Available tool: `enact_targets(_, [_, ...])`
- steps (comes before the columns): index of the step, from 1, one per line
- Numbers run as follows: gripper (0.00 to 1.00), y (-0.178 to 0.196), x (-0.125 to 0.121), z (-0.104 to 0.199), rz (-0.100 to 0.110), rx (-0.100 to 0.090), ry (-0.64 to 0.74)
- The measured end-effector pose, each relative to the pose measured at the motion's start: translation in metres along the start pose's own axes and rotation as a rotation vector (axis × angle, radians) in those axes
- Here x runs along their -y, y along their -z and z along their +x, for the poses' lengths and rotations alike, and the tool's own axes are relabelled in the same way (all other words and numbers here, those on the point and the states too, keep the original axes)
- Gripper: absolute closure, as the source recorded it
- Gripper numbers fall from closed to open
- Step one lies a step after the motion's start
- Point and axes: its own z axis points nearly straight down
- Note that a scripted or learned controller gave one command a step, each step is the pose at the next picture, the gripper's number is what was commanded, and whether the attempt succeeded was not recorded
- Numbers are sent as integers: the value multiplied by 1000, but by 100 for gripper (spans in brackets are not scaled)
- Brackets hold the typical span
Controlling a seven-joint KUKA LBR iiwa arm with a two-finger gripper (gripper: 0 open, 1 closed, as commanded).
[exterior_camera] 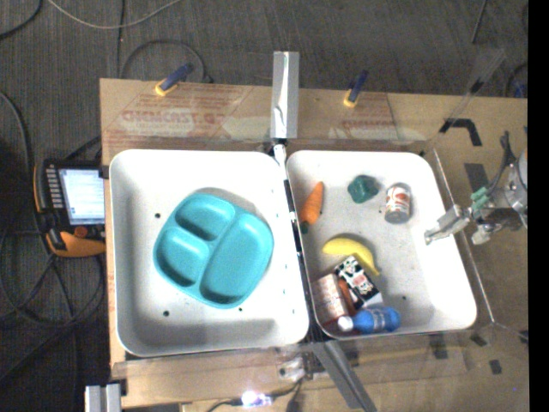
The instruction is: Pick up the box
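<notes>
The box [357, 280], small and black and white with a red edge, lies in the right bin [446, 303] near its front. It rests just below a banana [350, 249] and beside a brownish packet [328, 294]. My gripper [453, 221] hangs over the right rim of that bin, well to the right of the box and a little farther back. Nothing shows in its grasp.
The right bin also holds a carrot [312, 202], a dark teal lump [363, 189], a small can [397, 202] and a blue bottle [376, 320] at the front. A teal divided plate [214, 249] lies in the left bin [137, 316].
</notes>
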Motion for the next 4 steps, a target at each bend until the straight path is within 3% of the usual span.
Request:
enact_targets(1, [0, -90, 6, 32, 1, 0, -209])
enact_targets(2, [0, -140, -5, 85, -38, 6, -113])
enact_targets(3, [0, -150, -87, 108, -50, 3, -221])
enact_targets(4, [0, -151, -54, 100, -72, -12, -437])
